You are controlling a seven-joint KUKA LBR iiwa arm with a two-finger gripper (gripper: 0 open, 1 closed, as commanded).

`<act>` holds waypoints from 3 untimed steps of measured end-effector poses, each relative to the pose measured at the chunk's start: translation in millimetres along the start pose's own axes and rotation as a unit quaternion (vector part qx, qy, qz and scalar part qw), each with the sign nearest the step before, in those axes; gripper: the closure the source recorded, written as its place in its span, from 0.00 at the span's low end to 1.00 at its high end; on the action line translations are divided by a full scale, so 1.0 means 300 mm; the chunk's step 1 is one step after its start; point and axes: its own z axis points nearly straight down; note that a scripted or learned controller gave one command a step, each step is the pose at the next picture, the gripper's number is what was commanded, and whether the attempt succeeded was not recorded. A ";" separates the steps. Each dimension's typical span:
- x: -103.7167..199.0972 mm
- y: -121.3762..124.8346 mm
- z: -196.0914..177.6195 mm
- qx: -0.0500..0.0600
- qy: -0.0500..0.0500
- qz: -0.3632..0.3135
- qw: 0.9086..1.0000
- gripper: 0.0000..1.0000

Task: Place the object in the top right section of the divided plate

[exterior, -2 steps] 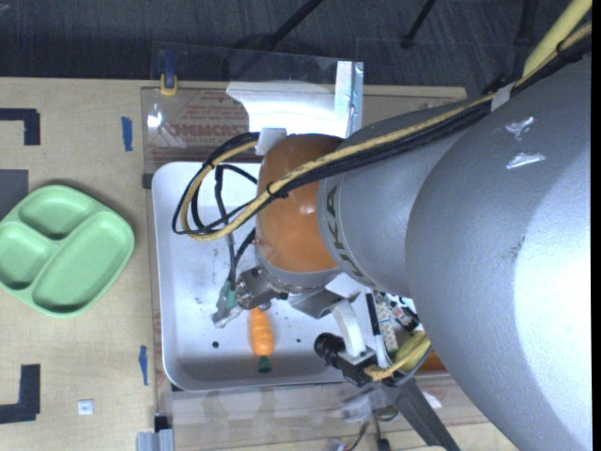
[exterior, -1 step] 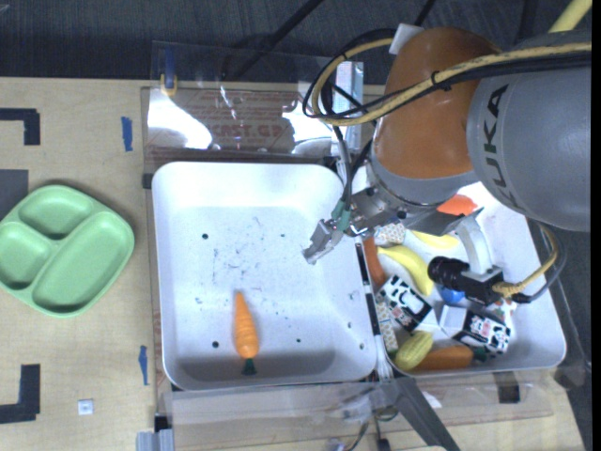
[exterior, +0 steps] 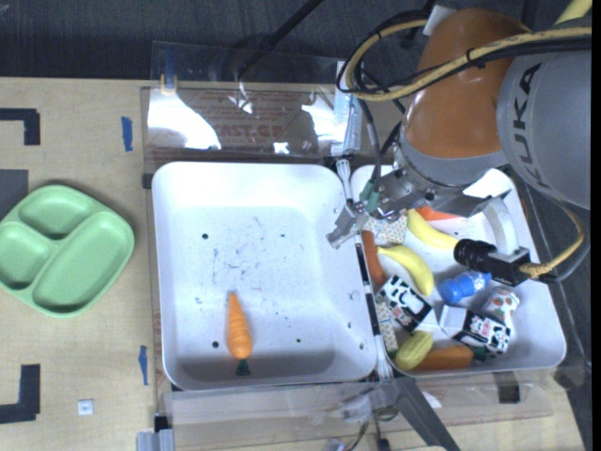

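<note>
A green divided plate [exterior: 64,249] with three sections lies on the wooden bench, left of both bins. An orange toy carrot [exterior: 238,326] lies in the left white bin [exterior: 188,195], near its front wall, green end pointing at the front. My gripper [exterior: 349,222] hangs over the rim between the two bins, at the left bin's right edge, well up and to the right of the carrot and far from the plate. Nothing shows between it and the carrot.
The right bin [exterior: 543,341] is crowded: bananas [exterior: 413,263], another carrot [exterior: 372,256], a blue object [exterior: 460,287], black-and-white patterned toys [exterior: 404,301]. The arm's orange band and cables loom over it. A clear panel [exterior: 244,116] stands behind the left bin.
</note>
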 end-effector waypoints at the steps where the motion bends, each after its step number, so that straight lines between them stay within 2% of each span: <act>1: 0.230 -0.117 0.377 0.002 0.001 0.019 1.000 0.00; 2: 0.115 -0.065 0.314 0.001 0.001 0.087 0.996 0.00; 3: 0.357 -0.064 0.607 0.002 0.001 0.136 0.991 0.00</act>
